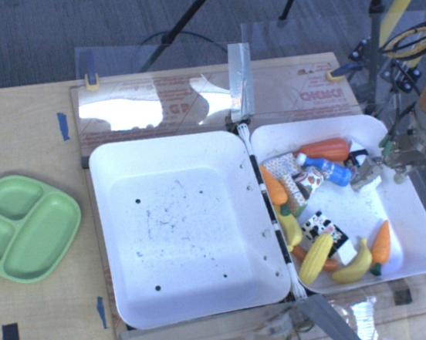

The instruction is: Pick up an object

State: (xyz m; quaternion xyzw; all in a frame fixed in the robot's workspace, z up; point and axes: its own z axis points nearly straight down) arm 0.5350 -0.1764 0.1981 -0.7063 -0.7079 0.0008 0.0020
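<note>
From my seat I see two shallow white bins side by side on the bench. The left white bin [120,170] shows bare floor with faint scuffs and a few dark dots. The right white bin [412,201] holds all the clutter.

Along its far side lies a long orange carrot-shaped toy [323,149], its long axis running left to right. Just near of it is a small blue plastic bottle with a white cap [328,171], lying on its side, cap end pointing left and far, its body slanting right and near. A patterned grey card or packet [281,168] sits at the far left corner, with a small white-and-red figure [309,182] beside it.

Toward the near side, two yellow toy bananas: one [316,257] slants from near left up to far right, the other [354,268] curves along the near wall. A black-and-white spotted block [316,228] lies just far of them, and a short orange carrot [380,242] stands at a slant on the near right (tip pointing near).

The gripper [368,174] hangs over the far right part of this bin, close to the blue bottle's right end. Whether its jaws are apart or together I cannot tell, and I see nothing held.

Off to the far left on the bench rests a green three-compartment plate [24,227].
</note>
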